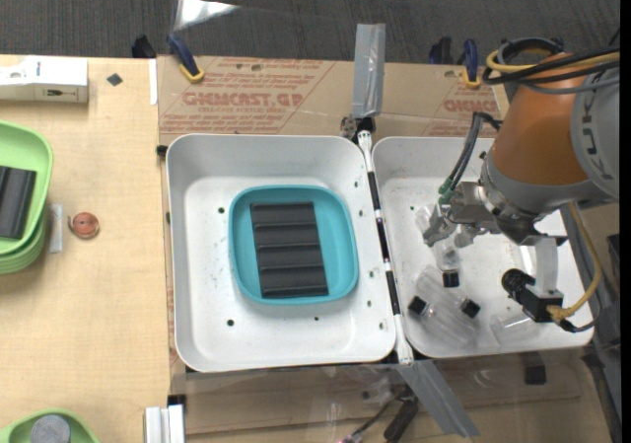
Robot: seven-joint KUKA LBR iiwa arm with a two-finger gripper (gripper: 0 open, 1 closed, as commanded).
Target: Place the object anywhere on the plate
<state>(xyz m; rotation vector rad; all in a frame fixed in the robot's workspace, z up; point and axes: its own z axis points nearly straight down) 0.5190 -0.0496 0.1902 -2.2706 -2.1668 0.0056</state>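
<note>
The grey-and-orange arm (552, 145) hung over the right bin (404, 234), its hand (449, 252) low above clear, glassy objects (444, 308) scattered on the bin floor; whether it was spread or pinching could not be told. The teal plate (242, 254), carrying a black ridged block (289, 249), sat in the left bin (197, 313). A green dish (30, 150) lay at the worktop's (99, 332) far left.

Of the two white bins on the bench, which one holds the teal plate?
The left bin holds the teal plate, which carries a dark ribbed block. The right bin has the gripper over it.
</note>
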